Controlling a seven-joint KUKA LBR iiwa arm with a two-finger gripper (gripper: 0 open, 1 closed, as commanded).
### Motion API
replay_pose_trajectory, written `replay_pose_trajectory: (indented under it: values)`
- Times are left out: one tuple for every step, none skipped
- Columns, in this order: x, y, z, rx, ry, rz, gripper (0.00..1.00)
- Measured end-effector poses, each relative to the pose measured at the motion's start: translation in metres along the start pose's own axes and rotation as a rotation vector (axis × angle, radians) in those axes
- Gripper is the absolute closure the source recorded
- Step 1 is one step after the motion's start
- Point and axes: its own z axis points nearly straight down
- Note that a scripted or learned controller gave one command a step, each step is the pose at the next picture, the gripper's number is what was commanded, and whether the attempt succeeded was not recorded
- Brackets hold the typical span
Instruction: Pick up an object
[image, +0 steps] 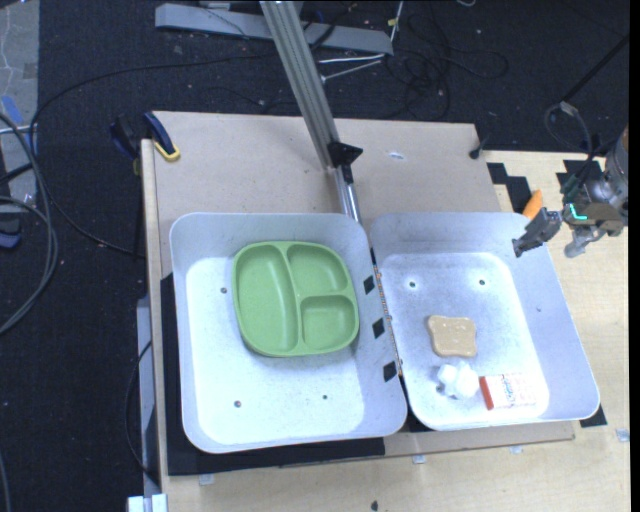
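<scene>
One red-and-white box (505, 391); long axis left-right; lying flat.

Pale wooden bench (250, 160) set on dark speckled floor (80, 60), black cables (60, 100) trailing at left and far side.

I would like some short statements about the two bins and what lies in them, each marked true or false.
1. The green divided plate lies in the left bin. True.
2. The toast slice lies on the green plate. False: it lies in the right bin.
3. The gripper is near the right bin's upper right edge. True.
4. The small red and white box is in the left bin. False: it is in the right bin, near its lower edge.
5. A crumpled white item lies just below the toast. True.
</scene>
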Motion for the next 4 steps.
replay_pose_trajectory:
  values:
    - [0.0,0.0,-0.001,-0.002,0.0,0.0,0.0]
    - [0.001,0.001,0.042,0.002,0.0,0.001,0.0]
    - [0.004,0.007,0.103,0.004,0.001,0.0,0.0]
    - [0.006,0.006,0.168,0.004,0.002,0.001,0.0]
